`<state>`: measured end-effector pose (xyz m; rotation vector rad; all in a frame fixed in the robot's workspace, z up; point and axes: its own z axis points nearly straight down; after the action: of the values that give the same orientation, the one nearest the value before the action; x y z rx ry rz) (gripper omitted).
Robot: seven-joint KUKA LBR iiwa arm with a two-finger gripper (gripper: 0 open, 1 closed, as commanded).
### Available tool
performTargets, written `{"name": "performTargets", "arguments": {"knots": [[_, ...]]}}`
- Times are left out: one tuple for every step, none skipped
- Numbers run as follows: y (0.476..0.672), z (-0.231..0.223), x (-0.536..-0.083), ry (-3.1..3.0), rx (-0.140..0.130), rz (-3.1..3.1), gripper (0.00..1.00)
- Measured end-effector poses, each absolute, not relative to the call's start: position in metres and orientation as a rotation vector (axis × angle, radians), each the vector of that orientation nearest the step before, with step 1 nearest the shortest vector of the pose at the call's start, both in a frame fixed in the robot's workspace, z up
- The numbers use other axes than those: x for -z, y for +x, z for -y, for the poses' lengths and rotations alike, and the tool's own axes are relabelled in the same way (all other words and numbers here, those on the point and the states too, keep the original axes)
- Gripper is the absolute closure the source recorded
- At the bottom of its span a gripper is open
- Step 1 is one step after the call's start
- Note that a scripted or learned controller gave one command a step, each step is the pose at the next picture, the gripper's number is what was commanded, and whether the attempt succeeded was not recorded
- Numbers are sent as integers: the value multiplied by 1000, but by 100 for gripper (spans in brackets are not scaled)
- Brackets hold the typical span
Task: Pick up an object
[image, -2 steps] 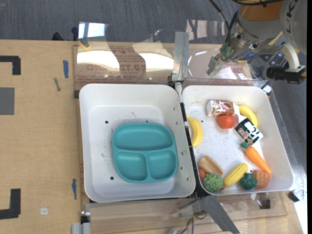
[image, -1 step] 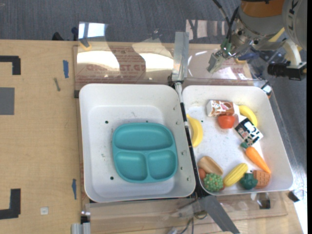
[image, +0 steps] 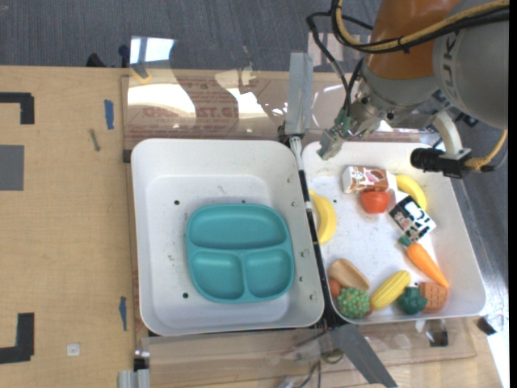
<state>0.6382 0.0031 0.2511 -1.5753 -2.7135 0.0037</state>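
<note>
White plastic, shallow and square, describes both bins: the left bin (image: 153, 176) carries a teal three-compartment plate (image: 239, 250); the right bin (image: 464, 241) holds the toy food. Grey arm with orange band (image: 420, 6) reaches in from the far right, and its gripper (image: 333, 145) hangs over the far left corner of the right bin, just beside the divider. Nothing is seen between its tips. Their spread cannot be told from this slant.

Candidate objects, all apart from the gripper: a small printed carton (image: 365, 178) nearest it, touching a red tomato (image: 373, 201); a yellow banana (image: 325, 217) against the left wall; a second banana (image: 413, 191); a black-and-white box (image: 411, 219); an orange carrot (image: 426, 265); and, along the near edge, a bread roll (image: 348, 274), green broccoli (image: 353, 301) and a corn cob (image: 389, 289).

Assessment: the approach is under way, no pick made. Recommended practice: choose the carton or the lone banana at the wall, centre above it, align the tips across its narrow side, descend straight, and avoid nudging the tomato or striking the bin wall.
</note>
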Motion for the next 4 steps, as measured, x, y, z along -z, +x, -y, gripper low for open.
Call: {"name": "performTargets", "arguments": {"knots": [[657,90,-235,-1586,-5,2716,100],[658,84,-237,-1575,2,2725,0],[665,120,-97,-1586,-6,2706,0],[668,119,-112,-1586,0,2718,100]]}}
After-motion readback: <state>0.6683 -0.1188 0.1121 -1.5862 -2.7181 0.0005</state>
